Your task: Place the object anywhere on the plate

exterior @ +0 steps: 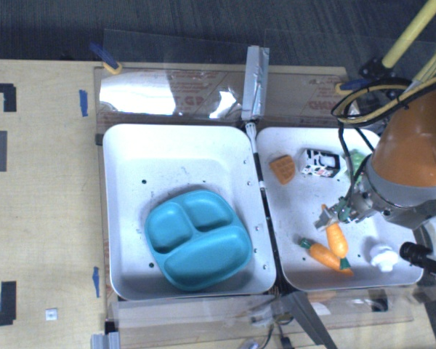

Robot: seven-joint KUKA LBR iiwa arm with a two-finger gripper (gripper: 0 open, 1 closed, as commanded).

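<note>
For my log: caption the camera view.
Gripper over toy carrots in right bin; blue divided plate in left bin.

I see the blue three-compartment plastic plate (196, 238) in the left white bin (131, 166), toward its front. In the right white bin (291, 217), two orange toy carrots (336, 240) lie touching near the front. Behind them sits a tan square block (283, 168), with a black-and-white packet (320, 163) just right of it.

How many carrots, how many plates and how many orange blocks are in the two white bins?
Carrots: 2
Blue plate: 1
Orange block: 1
Total: 4
</note>
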